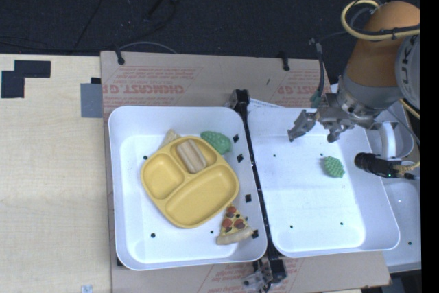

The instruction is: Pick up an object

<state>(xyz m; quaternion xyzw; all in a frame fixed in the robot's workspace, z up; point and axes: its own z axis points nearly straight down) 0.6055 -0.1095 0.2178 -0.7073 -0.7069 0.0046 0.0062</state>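
Camera view: claw [317,132] spread, nothing betw. fingers, hovering over upper part of right bin [309,226]. Green toy [333,166] lies in same bin, below and right of claw, apart from it. Left bin [127,230]: yellow tray [195,199] w/ hot dog [191,156], green piece [217,141] at top edge, pizza slice [233,226] near lower edge.
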